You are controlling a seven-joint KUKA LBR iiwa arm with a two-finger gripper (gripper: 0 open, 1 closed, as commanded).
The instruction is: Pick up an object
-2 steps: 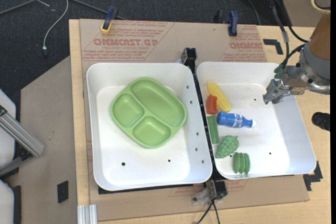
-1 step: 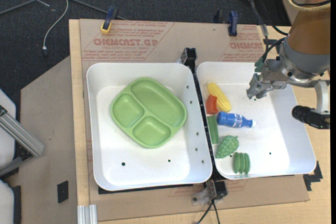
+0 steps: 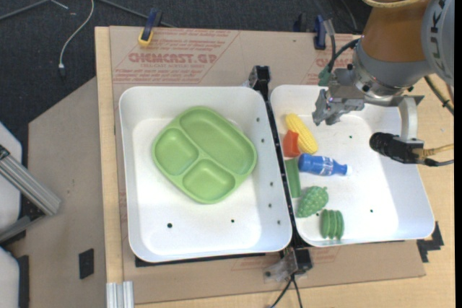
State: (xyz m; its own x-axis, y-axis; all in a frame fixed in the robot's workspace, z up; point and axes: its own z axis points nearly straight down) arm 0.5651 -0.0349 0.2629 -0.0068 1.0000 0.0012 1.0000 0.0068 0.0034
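You'll see the gripper point(image 3: 326, 114) hovering over the right bin point(image 3: 390, 216), nothing between its fingers; whether they're spread, you cannot tell. The toy corn cob point(image 3: 300, 133) lies just left of it.

I am seeing my arm point(image 3: 404, 18) reaching in from the right, orange band uppermost, wrist bending downward, with the end effector point(image 3: 328, 112) hanging low and pointing down-left.
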